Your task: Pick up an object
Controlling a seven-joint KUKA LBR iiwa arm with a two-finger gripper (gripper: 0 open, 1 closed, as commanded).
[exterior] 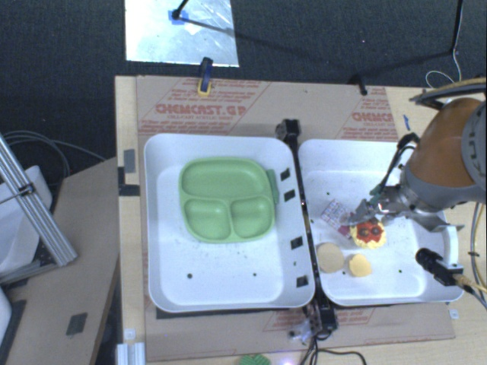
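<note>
1. Far to the left of the end effector we see the left bin (156, 226), a shallow white tray on the surface (228, 101). A green divided plate (227, 200) lies flat in its middle, three compartments facing up.
2. A black divider (300, 226) separates the two bins, well left of the end effector.
3. In the right bin (335, 166), just left of the end effector, we note a small clear wrapper with pink print (332, 213).
4. Below and left of the end effector sits a tan round piece (330, 258); a yellow round piece (359, 265) lies just beside it, directly below the end effector.
5. The end effector (370, 217) is down in the right bin, right over a red and yellow object (369, 234), apparently touching it.
6. We cannot tell whether the end effector is open or closed, nor whether it grips the object.
7. The grey arm with its orange band (449, 150) enters from the right.
</note>
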